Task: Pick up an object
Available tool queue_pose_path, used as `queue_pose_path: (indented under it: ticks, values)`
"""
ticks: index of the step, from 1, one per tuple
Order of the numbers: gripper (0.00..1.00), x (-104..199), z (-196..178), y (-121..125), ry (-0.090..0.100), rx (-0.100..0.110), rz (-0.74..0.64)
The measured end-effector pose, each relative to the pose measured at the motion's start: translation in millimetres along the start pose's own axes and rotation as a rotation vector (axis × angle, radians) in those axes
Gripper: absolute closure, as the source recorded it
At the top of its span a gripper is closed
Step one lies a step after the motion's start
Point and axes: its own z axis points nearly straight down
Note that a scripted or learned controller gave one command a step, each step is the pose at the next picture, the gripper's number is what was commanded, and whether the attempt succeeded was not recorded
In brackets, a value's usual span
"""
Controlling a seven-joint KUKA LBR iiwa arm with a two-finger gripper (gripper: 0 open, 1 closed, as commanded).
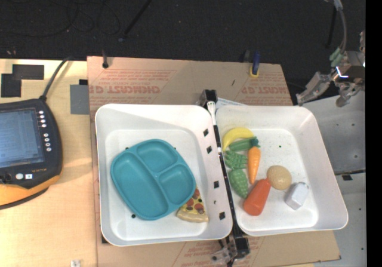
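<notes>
- Camera view: two white bins sit side by side on a cardboard sheet (179, 80) laid over the tabletop (54, 218).
- The left bin (119, 119) holds a teal divided plate (153, 178), lying flat and turned at a slant, with a toy pizza slice (193, 209) just beside its lower right corner.
- The right bin (298, 119) holds a cluster of toy food along its left side: a yellow banana (237, 135) at the top, green vegetable pieces (237, 170) under it, and a small orange carrot (254, 163) lying lengthwise beside them.
- Lower in the same bin, a red-orange pepper-like piece (258, 198) lies tilted, touching a tan round potato (279, 177); a grey-white block (296, 195) rests just right of both.
- The tool (349, 74) is at the far right, above and outside the right bin, well apart from every object; whether it is wide or narrow cannot be told, as it is small and cluttered.
- A control pendant (27, 146) with a screen lies on the tabletop left of the bins.
</notes>
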Motion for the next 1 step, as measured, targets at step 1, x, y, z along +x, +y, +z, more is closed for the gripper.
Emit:
queue_pose_path:
  ticks: [1]
  values:
    - [0.00,4.9,-1.2,31.3,-0.001,-0.001,0.000]
